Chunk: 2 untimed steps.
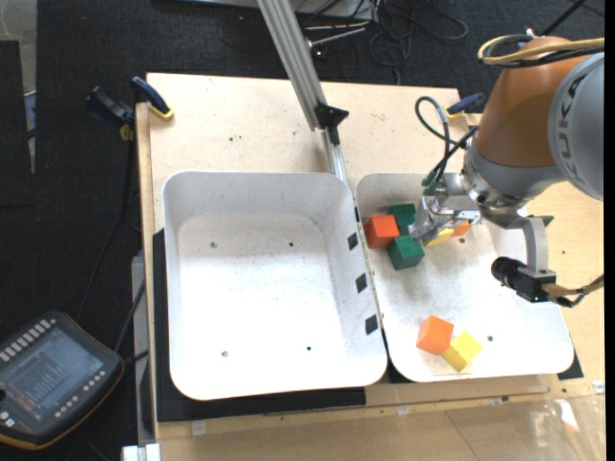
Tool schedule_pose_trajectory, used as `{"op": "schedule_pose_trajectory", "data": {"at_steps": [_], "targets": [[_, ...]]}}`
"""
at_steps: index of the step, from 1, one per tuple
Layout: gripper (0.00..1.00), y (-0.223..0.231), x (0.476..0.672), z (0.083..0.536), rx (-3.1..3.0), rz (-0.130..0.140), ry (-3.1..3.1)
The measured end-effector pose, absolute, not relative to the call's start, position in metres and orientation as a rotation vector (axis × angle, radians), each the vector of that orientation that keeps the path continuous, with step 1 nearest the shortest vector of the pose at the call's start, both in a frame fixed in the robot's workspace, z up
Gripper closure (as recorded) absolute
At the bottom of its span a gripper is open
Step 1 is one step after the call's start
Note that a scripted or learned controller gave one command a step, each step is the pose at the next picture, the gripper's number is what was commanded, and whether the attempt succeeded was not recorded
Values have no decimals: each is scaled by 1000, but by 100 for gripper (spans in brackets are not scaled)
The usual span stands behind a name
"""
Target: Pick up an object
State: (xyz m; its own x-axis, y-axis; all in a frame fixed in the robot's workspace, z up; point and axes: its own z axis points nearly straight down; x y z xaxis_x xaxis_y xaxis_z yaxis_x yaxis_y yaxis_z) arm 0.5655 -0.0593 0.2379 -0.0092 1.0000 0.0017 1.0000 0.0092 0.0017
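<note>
gripper [434,227] — grip state unclear; green block [406,252] just left-below; orange block [382,229] beside

Robotics lab: teach pendant [43,382], loose cables [384,17], clamped plywood bench [240,128].

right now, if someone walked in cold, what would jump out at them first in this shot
The big arm, grey with an orange band, reaches in from the right, and its gripper sits low over the right bin. Beside the gripper are bright blocks: an orange-red block and a dark green block. An orange block and a yellow block touch near that bin's front edge.
</note>
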Motion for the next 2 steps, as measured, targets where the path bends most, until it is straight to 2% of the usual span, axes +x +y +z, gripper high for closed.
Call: {"op": "schedule_pose_trajectory", "data": {"at_steps": [1, 2], "targets": [[100, -9, 587, 247, -2213, -6, -2232], [100, 51, 597, 244, -2211, -4, -2232]]}}
